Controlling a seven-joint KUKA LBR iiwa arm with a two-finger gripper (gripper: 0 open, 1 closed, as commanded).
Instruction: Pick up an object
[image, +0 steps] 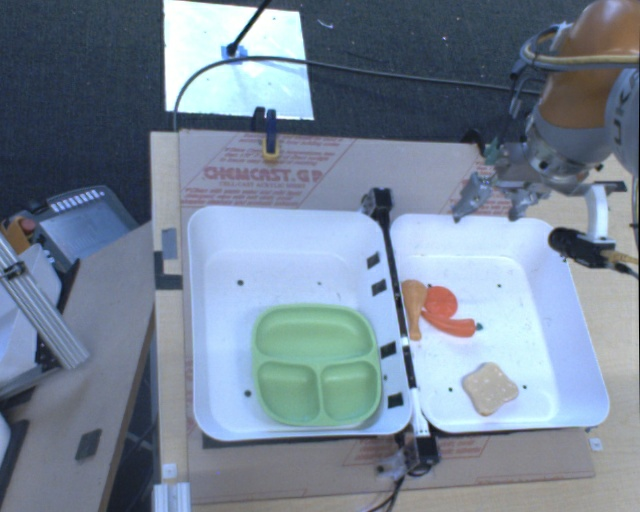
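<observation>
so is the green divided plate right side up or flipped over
Right side up: the green divided plate lies flat in the left bin, its three compartments opening upward with raised rims and nothing in them.

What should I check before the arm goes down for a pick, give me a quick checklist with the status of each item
1. Tool open with nothing between its fingers: ok, the fingers stand apart and bare.
2. Tool above the bin that holds the targets: ok, it hangs over the far edge of the right bin.
3. Targets in sight: ok, slice of toast, orange carrot, red round piece and tan piece.
4. Target standing apart: ok for the toast; not ok for the other three, which lie bunched together.
5. Green divided plate out of the way: ok, it lies in the left bin.
</observation>
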